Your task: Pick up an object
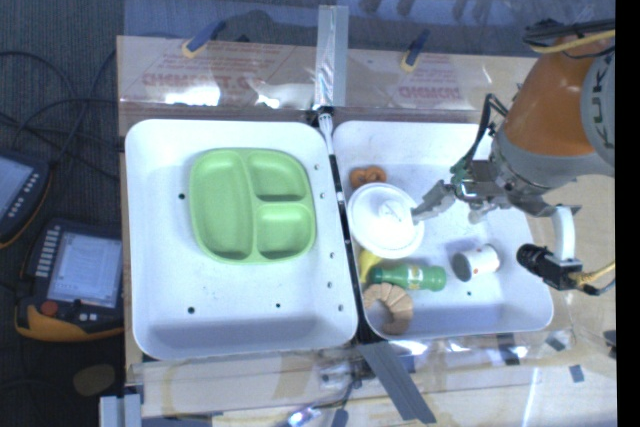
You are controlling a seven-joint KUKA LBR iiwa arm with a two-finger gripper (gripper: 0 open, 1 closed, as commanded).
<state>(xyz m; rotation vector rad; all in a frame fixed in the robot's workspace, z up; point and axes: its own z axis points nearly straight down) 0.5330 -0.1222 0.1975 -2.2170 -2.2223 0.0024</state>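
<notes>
My gripper (456, 207) hangs over the middle of the right bin (520, 310), open, with bare bin floor between its fingers. Its left finger (430, 203) ends just right of a white round bowl (385, 218). A small white and grey cylinder (475, 262) lies on its side below the gripper. A green bottle with a yellow end (408, 276) lies along the bin's lower left. Under the bottle sits a round wooden piece (388, 307). A small orange object (367, 177) sits above the bowl, by the bin's left wall.
The left bin (160, 315) holds a green divided plate (252, 204). A rim runs between the two bins (340, 215). A black cable part (545, 262) hangs off the arm at the right bin's right side.
</notes>
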